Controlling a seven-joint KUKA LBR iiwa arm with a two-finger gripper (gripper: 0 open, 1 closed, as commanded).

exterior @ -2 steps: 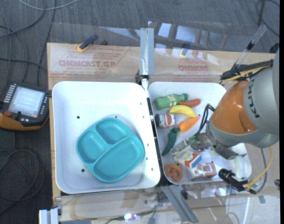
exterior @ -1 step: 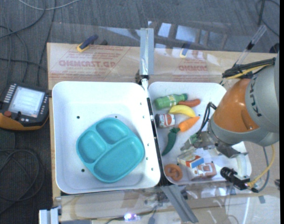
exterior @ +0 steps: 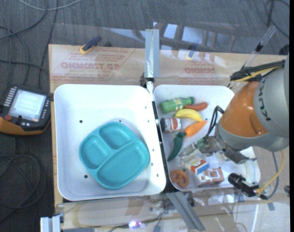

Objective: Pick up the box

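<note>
While reaching for the box (exterior: 211,176) at the front of the right bin (exterior: 195,88), between carton (exterior: 199,166) and rim: centring the gripper (exterior: 203,147) overhead, lowering straight, avoiding the carton. Gripper opening: cannot tell.

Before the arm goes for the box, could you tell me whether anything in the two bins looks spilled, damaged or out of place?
Nothing looks spilled or broken. The teal divided plate lies flat in the left bin. The right bin is crowded: the green bottle, banana and carrot lie loosely jumbled, and the box sits near the bin's front edge.
</note>
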